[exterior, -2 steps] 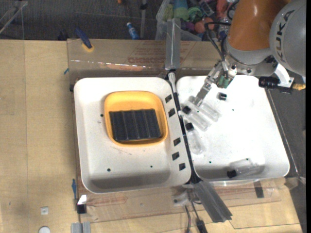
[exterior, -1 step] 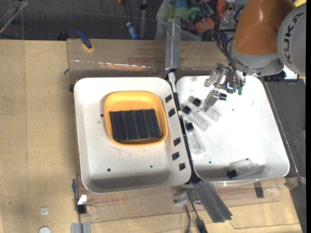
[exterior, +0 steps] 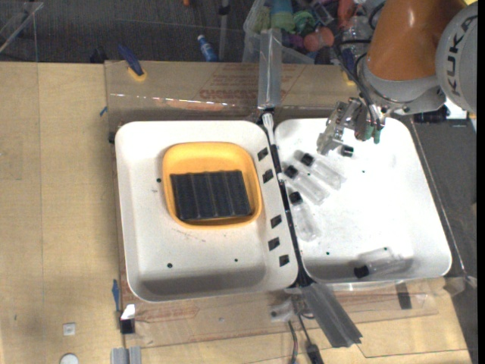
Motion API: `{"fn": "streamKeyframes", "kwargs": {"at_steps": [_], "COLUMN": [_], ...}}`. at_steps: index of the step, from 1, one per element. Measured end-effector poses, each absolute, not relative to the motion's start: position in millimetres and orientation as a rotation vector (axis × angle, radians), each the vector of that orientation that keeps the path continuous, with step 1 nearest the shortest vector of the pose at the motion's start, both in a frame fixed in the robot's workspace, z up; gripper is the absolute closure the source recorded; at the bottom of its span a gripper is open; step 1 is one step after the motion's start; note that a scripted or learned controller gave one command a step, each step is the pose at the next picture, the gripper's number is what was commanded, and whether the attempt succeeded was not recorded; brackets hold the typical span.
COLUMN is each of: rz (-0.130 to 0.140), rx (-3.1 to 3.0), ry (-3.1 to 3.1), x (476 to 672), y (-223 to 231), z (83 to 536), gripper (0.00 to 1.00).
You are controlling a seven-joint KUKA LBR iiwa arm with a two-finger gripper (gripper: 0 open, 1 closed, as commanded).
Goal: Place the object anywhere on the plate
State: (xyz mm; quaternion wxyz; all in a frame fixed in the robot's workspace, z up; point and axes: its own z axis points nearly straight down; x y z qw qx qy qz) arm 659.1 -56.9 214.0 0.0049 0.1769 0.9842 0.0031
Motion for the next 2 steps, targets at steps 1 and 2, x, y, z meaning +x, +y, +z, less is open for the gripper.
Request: {"fn": "streamKeyframes", "kwargs": {"at_steps": [1,2], "rz": [0.003,0.001], "rx": [0.486,0.078], "ry": [3.095,3.13], "x": [660.5,660.0], "y": [-61,-104], "z": [235,298], "gripper": [1.0,1.0]}}
